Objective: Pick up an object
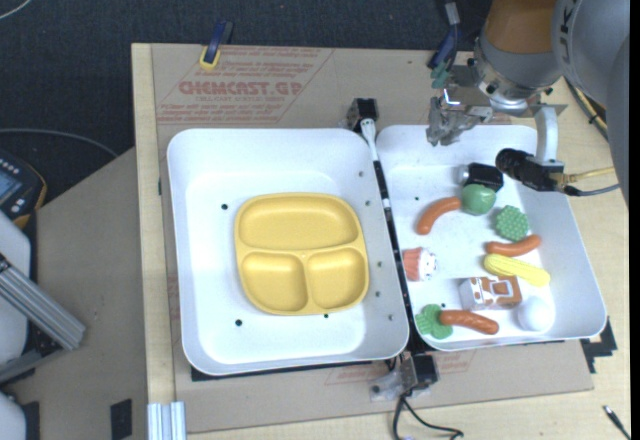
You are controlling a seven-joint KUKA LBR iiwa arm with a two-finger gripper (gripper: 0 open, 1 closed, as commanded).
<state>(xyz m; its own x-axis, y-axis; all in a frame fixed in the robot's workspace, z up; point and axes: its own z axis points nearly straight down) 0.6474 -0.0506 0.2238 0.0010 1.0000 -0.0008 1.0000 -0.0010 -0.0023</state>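
Claw (447, 124), grip state unclear, hovers over the right bin's (590, 273) far-left corner; crowded toys risk a missed grasp.

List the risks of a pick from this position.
1. The toys in the right bin lie crowded: the yellow corn touches a sausage, so closing on one may drag or catch its neighbour.
2. The gripper hangs over the bin's far rim, away from the toys; a straight descent would likely meet bare floor or the rim.
3. The white egg looks round and could slip out.
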